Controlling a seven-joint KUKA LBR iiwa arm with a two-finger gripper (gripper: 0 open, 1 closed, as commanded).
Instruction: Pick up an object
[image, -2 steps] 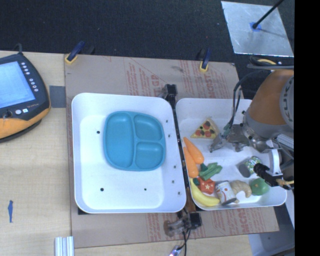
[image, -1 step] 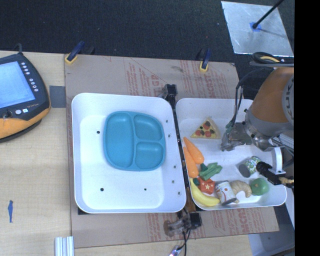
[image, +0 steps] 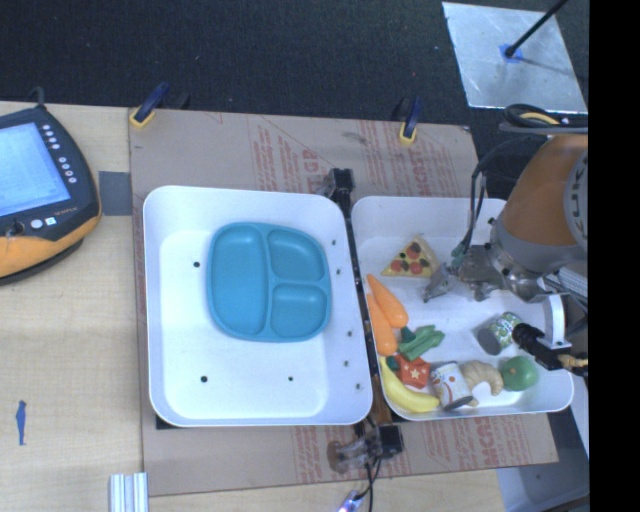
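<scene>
My gripper (image: 457, 288) hangs over the right bin (image: 452, 212), its grey fingers spread open with nothing between them. It sits just right of a pizza slice (image: 412, 260). Below and left of it lie two orange carrots (image: 386, 300), a green vegetable (image: 420, 340), a strawberry (image: 414, 372) and a banana (image: 404, 393). Along the bin's front are a small can (image: 450, 384), a beige piece (image: 483, 375) and a green fruit (image: 518, 373). A silvery green can (image: 497, 332) lies under the wrist.
The left bin (image: 170, 330) holds a blue divided plate (image: 268, 280). A teach pendant (image: 35, 190) lies on the bench at far left. Clamps (image: 148, 104) grip the cardboard's back edge. The arm's orange band (image: 550, 195) looms over the right bin's right side.
</scene>
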